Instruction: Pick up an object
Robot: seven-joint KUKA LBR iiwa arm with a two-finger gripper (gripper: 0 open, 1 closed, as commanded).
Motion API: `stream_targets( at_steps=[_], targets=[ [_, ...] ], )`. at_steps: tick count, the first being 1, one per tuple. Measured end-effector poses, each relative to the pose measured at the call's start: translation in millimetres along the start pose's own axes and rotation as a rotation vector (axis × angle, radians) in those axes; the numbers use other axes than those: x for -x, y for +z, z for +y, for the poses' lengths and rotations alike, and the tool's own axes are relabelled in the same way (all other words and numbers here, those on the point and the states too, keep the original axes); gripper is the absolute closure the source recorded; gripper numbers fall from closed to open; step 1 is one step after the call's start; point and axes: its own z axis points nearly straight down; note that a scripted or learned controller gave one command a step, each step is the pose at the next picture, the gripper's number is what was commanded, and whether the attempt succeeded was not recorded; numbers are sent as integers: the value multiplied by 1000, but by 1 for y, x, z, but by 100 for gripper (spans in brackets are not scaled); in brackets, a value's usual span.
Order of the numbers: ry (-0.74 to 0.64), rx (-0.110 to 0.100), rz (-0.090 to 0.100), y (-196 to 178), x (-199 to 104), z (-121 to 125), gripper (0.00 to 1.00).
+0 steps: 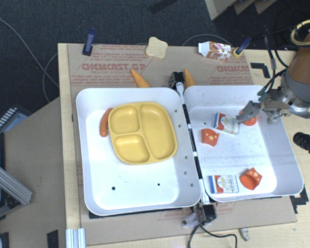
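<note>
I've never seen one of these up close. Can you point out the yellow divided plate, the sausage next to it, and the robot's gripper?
Yellow divided plate (143, 132), camera view: central ridge.
Sausage (103, 124), camera view: middle of its length.
Gripper (239, 121), camera view: its fingertips.

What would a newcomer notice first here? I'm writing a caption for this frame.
The yellow divided tray dominates the left bin, with a hot dog at its left edge. In the right bin, the gripper reaches in among small red and white packages beside a small carton.
</note>
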Motion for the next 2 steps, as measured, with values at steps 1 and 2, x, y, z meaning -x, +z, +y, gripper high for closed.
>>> stream_targets(
  at_steps=[1, 2],
  targets=[
    [2, -3, 0, 90, 55, 27, 0],
    [0, 8, -2, 123, 23, 91, 0]
  ],
)
